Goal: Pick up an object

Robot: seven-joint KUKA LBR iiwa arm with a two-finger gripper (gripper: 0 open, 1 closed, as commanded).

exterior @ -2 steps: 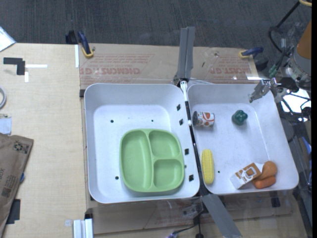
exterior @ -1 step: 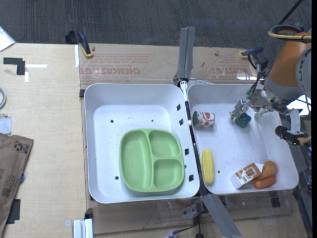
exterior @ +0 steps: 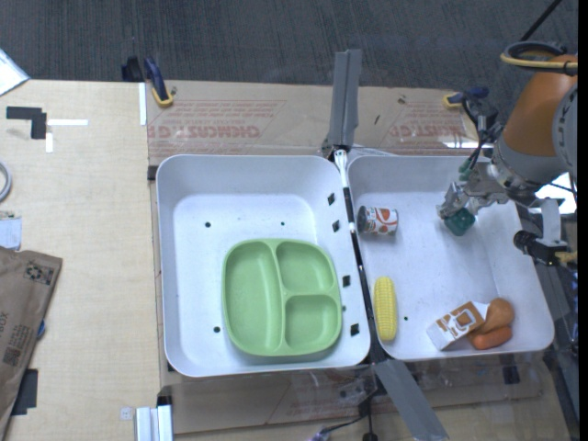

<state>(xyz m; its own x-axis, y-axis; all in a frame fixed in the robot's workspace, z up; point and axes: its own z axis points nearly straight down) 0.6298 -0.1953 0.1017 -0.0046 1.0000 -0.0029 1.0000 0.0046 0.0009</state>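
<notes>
My gripper [exterior: 458, 208] hangs over the far right part of the right bin [exterior: 432, 265], below the arm's orange band. A small teal object [exterior: 460, 222] sits at its fingertips, and the fingers look closed around its top. Also in this bin are a small can [exterior: 378, 220] lying on its side near the left wall, a yellow corn cob [exterior: 385, 308] along the left wall, a white carton with orange print [exterior: 457, 325], and orange carrot-like pieces [exterior: 494, 325] at the front right corner.
The left bin [exterior: 184, 246] holds a green divided plate [exterior: 280, 297]. A grey upright post [exterior: 345, 99] stands behind the seam between the bins. The bins rest on cardboard; a wooden bench with paper scraps lies to the left.
</notes>
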